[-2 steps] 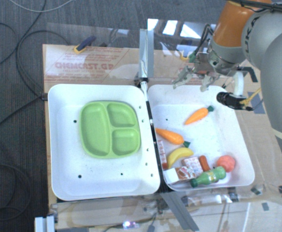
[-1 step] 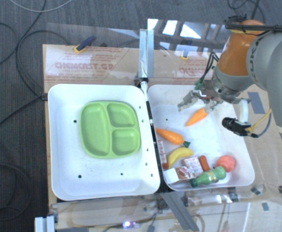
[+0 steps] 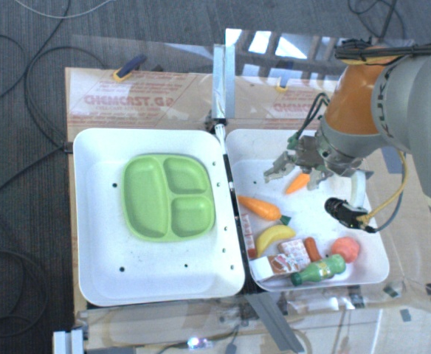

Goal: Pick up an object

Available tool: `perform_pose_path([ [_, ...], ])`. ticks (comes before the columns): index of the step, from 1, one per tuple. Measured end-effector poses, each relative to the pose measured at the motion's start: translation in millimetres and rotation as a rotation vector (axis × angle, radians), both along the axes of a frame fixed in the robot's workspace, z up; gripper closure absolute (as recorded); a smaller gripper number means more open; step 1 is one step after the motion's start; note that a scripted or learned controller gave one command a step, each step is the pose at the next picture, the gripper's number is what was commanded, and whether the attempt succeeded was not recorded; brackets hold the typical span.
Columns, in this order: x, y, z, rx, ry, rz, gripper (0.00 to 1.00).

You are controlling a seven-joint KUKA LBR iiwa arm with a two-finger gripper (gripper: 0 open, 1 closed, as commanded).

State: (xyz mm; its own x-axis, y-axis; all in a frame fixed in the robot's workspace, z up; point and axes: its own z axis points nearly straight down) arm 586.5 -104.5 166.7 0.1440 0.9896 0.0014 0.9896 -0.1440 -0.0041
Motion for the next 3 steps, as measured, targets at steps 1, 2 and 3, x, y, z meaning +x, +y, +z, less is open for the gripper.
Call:
perform_pose_path([
  [1, 32.5, -72.3, -76.8, -0.005, -0.014, -0.041, 0.00],
  [2, 32.3, -72.8, -67.9, -0.007, -0.014, -0.041, 1.00],
  [3, -21.7, -59.1, -48.4, -0.002, 0.000, 0.010, 1.00],
])
